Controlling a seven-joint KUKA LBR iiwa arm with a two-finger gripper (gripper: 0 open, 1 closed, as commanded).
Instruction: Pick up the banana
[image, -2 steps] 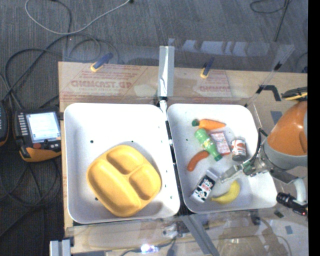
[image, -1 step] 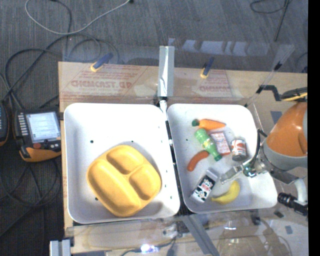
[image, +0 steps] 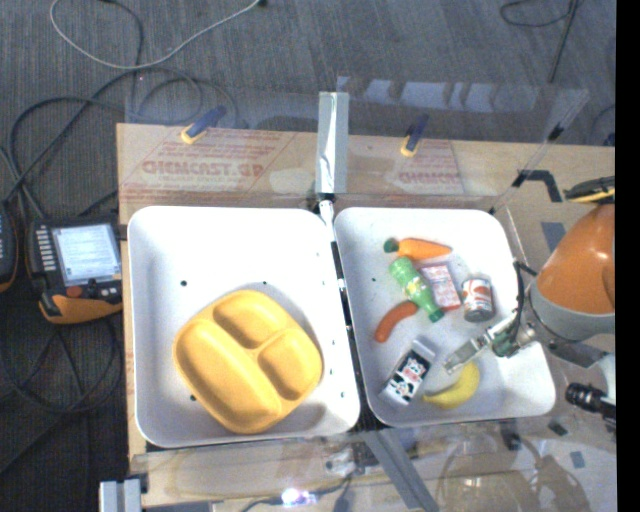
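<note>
Tool (image: 462, 355) low over right bin (image: 520, 250), just above banana (image: 452, 389), tips near touching it; opening can't tell, nothing seen gripped. Banana at bin's 6 o'clock edge, long axis 8-to-2, ends curling up

- The banana (image: 452, 389) was yellow.
- The divided tray (image: 249, 359) was yellow.
- Both bins (image: 150, 300) were white.
- The bottle (image: 416, 288) was green.
- The carrot (image: 420, 246) was orange.

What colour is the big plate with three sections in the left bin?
Yellow. The plate shows clearly in the camera view.
</note>
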